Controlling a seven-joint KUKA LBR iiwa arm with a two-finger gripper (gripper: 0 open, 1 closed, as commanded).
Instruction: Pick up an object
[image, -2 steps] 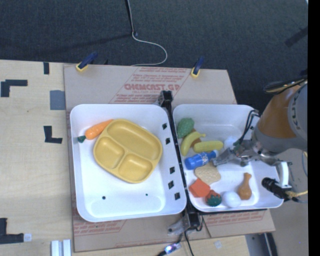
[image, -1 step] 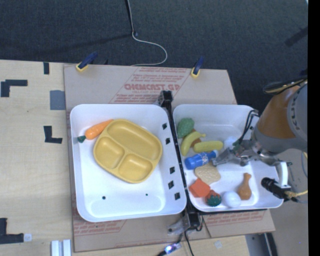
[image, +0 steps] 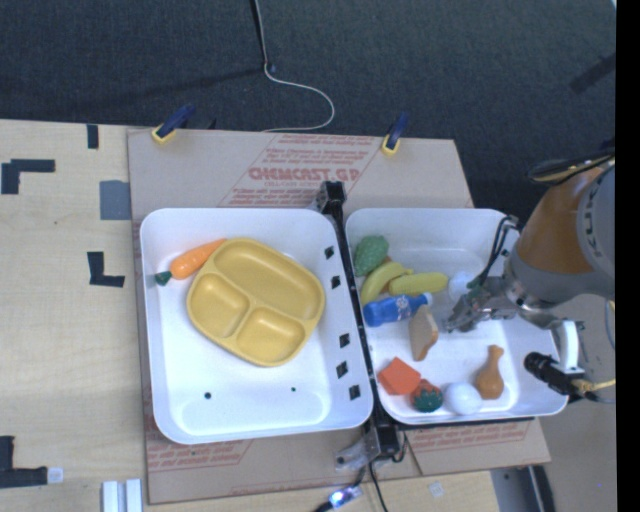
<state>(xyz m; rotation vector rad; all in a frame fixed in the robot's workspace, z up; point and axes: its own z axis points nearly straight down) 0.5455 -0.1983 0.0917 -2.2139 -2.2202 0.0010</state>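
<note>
Down in the right-hand shallow white bin (image: 455, 222) we see the pincer (image: 462, 315), lowered at about three o'clock within that bin; we cannot tell from this angle whether it is released or clenched, and nothing is visibly caught in it. Just at its nine o'clock lies a tan wedge-shaped piece like a slice of bread (image: 424, 333), very close, though we cannot say whether they touch. Farther toward nine o'clock rests a blue plastic bottle lying on its side (image: 395, 308), with a yellow banana bunch (image: 400, 281) and a green bumpy vegetable (image: 371, 250) at ten to eleven o'clock. At five o'clock stands a brown toy drumstick (image: 489, 372); at six to seven o'clock sit a white egg-like ball (image: 463, 398), a small dark green round toy (image: 429, 399) and an orange-red block (image: 399, 376). Beyond the divider, the left-hand white bin (image: 240, 425) holds a yellow compartment plate (image: 255, 301) and an orange toy carrot (image: 194, 259). Both bins sit on brown printed cardboard (image: 290, 170) on the tabletop (image: 50, 300).
</note>
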